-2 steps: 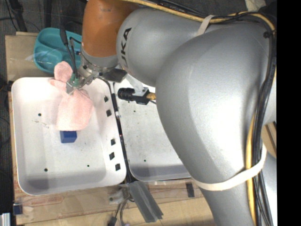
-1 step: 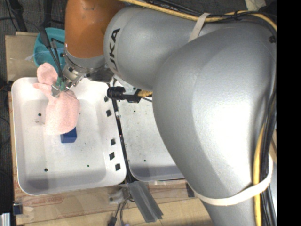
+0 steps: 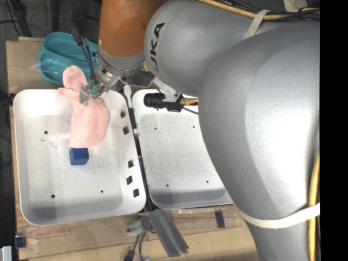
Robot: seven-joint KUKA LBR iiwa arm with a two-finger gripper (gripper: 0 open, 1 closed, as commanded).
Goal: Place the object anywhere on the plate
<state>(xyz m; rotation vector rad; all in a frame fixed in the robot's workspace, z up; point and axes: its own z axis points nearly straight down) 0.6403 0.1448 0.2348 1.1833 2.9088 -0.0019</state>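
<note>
From the overhead camera view: a pink cloth [image 3: 87,116] hanging over the left bin [image 3: 32,200], pinched near its top in the gripper [image 3: 89,91], fingers closed on the fabric. Lower end of the cloth draped close above, perhaps touching, a blue block [image 3: 79,155] on that bin's floor. Upper lobe of the cloth flopped up and back toward the teal plate [image 3: 57,56], which sits beyond the left bin's far edge, outside both bins.

Likely trouble from here: a thin pinch on soft fabric, so a slip out of the fingers during travel. A long dangling tail, so dragging over the bin's rim or nudging the block on the way. On release, landing half on and half off the plate, since the cloth is long and the plate partly hidden behind the arm [image 3: 244,91]. Sticking to a finger after opening, also possible with limp fabric.

Containers: left bin holding the blue block, with the cloth hanging over it. Right bin [image 3: 179,162] with a bare speckled floor where visible, much covered by the arm. Plate with nothing clearly on it, though partly hidden.
</note>
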